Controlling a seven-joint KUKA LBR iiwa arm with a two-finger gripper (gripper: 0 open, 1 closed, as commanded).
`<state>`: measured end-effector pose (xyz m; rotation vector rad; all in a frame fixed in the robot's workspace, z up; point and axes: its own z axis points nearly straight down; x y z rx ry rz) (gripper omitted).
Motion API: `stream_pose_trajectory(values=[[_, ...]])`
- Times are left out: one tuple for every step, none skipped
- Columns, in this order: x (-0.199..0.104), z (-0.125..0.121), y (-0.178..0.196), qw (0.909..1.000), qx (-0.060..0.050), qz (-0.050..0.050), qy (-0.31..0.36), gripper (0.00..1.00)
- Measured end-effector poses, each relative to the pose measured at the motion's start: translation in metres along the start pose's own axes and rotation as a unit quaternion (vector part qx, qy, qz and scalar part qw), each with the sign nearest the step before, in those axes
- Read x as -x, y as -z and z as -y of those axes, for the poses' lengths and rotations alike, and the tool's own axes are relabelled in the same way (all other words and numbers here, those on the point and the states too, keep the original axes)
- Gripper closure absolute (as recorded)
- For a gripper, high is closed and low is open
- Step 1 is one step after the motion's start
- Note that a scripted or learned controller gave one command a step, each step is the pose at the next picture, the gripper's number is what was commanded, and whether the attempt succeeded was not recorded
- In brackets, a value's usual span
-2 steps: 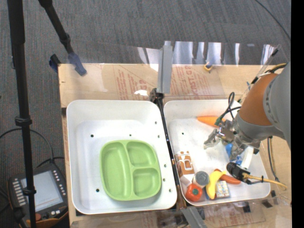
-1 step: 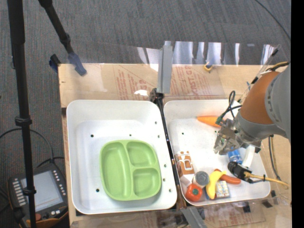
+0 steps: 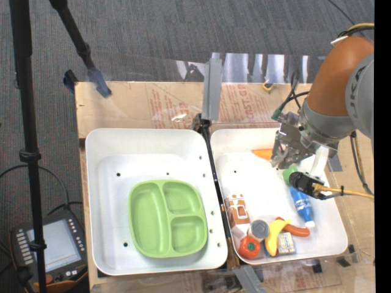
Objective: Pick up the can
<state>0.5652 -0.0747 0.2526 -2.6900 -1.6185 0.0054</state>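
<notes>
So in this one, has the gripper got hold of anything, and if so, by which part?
Cannot be told. The gripper is low over the right bin's far side, well away from the can lying near the front edge.

My gripper (image 3: 282,159) covers most of an orange thing (image 3: 261,154) near the right bin's (image 3: 339,224) far edge. My arm (image 3: 345,84) runs off the right edge. The small box's (image 3: 285,243) label is too tiny to read.

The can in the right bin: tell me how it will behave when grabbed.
The can looks small and stands upright, so it is probably light and may tip if nudged. Its round metal side could slip. The tomato and banana crowd it, leaving little room for the tool.
</notes>
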Motion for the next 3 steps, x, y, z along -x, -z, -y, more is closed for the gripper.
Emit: stream_pose_trajectory(values=[[-0.055,-0.028,0.012,0.9991,0.000,0.000,0.044,1.00],[-0.096,-0.038,-0.001,0.9993,0.000,0.001,0.036,1.00],[-0.123,-0.024,0.014,0.9962,0.001,0.000,0.087,1.00]])
